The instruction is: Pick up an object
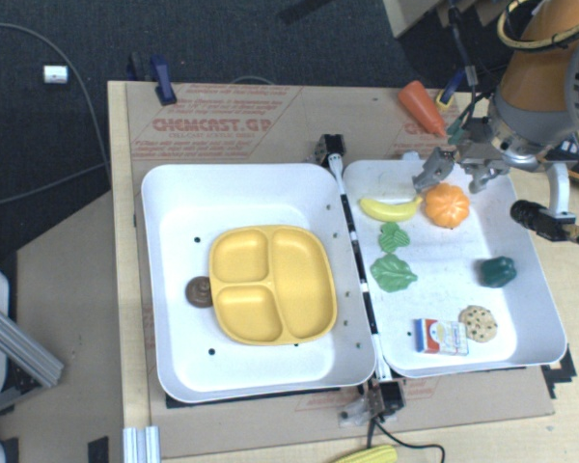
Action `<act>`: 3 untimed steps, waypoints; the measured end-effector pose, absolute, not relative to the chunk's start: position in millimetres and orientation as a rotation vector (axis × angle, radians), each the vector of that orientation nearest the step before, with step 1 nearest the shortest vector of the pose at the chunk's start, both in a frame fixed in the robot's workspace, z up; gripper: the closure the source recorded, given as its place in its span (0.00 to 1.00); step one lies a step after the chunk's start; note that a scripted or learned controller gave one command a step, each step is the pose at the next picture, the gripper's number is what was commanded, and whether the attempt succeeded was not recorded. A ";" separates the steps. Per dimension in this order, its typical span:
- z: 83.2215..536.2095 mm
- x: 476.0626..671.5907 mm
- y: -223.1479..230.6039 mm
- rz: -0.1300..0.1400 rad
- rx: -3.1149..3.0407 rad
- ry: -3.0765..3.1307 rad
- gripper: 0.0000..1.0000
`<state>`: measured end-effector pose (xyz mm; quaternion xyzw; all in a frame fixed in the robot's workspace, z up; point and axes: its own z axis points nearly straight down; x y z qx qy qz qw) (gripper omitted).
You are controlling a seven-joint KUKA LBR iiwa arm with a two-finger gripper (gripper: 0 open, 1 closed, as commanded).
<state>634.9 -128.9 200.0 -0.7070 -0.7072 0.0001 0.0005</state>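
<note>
A: Camera view, right bin (550,328) contents?
B: Far end: banana (390,207), orange (447,206) just right of it. Middle: two green leafy pieces (394,258); dark green pepper-like item (497,271) at right. Near end: small printed packet (440,337), cookie (479,323) beside it.

A: Left bin (164,258)?
B: Yellow three-compartment plate (271,284); a brown round item (200,291) touching its left edge.

A: Gripper (460,167)?
B: Over the right bin's far edge, just above the orange. Jaws spread apart, nothing between them.

A: Outside the bins?
B: Carrot (422,108) on the bench (222,123), far right.
</note>
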 end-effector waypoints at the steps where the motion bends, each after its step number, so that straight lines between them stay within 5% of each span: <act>1: 86.8 667.6 -174.7 -0.002 -2.226 -2.225 0.00; 2: 87.2 668.0 -117.2 -0.005 -2.221 -2.224 0.00; 3: 84.8 648.7 -110.7 0.002 -2.221 -2.220 0.00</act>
